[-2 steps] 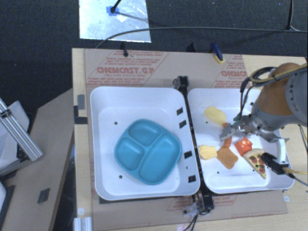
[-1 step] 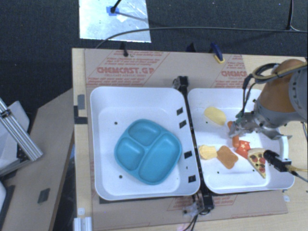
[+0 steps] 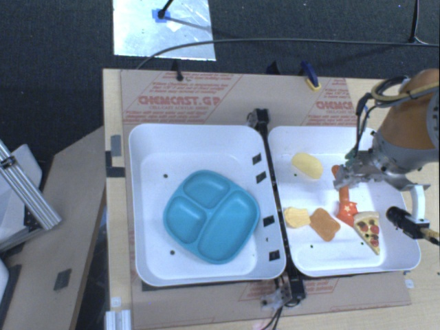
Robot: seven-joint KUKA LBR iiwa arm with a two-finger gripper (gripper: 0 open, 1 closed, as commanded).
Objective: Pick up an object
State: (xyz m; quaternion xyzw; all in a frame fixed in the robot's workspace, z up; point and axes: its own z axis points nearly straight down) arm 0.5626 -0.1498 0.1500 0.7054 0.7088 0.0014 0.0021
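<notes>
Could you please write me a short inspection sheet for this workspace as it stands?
Surface: brown bench bearing a left bin and right bin.
Job's things: in the right bin, yellow piece, pale chip, brown piece, orange-red piece, pizza slice.
Clutter: blue divided plate in the left bin.
Grippers: pincer low over the right bin, above the orange-red piece.
Cables: black cable behind the bench.
Surroundings: silver sheet on dark floor.

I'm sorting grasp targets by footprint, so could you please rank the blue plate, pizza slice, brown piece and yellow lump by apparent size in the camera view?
1. Blue plate, largest by far.
2. Pizza slice.
3. Brown piece and yellow lump: too alike to rank.
</notes>
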